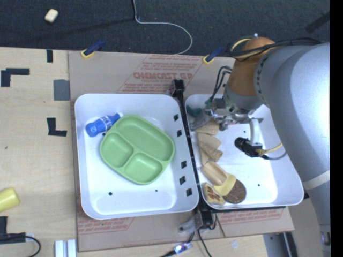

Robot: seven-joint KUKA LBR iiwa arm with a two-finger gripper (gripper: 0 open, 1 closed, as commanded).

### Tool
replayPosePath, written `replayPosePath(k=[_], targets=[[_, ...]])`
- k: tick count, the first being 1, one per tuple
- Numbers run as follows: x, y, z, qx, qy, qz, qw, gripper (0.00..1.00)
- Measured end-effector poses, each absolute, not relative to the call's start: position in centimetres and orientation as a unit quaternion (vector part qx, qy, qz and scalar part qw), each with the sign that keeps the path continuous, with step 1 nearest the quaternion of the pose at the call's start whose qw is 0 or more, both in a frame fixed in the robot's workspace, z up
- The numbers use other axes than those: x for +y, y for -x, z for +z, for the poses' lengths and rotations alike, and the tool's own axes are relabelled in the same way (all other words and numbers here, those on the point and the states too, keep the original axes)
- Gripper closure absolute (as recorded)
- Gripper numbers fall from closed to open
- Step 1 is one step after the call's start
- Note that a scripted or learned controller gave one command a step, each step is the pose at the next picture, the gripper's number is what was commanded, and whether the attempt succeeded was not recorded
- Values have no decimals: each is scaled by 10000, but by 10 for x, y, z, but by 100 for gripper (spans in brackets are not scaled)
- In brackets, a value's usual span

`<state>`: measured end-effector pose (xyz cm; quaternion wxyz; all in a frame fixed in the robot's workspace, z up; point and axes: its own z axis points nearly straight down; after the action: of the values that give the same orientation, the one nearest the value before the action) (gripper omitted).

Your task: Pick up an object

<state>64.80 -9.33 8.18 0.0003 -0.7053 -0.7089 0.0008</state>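
Note:
My gripper (213, 118) reaches down into the back left corner of the right bin (278, 189), under the orange band of the arm (247, 71). Right below it lies a tan wedge-shaped piece (210, 128), touching or nearly touching the gripper. More tan wedges (210, 148) lie along the bin's left wall, with another tan piece (214, 171) further forward. A brown round disc (236, 192) rests at the front left corner. A small teal thing (194, 111) sits beside the gripper at the left wall.
The left bin (91, 197) holds a green divided plate (136, 149) and a blue bottle (102, 125) at its back left. A black fitting with a cable (247, 146) hangs over the right bin's middle. A yellow object (8, 198) lies on the bench at far left.

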Motion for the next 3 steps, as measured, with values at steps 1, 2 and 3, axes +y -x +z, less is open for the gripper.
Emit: replayPosePath(k=[1, 2, 3], targets=[[-45, -580, 191, -7088, 7054, -17, -2, 0], [-41, -485, 325, -7078, 7064, -23, -12, 0], [-41, -488, 328, -7080, 7062, 13, 10, 100]])
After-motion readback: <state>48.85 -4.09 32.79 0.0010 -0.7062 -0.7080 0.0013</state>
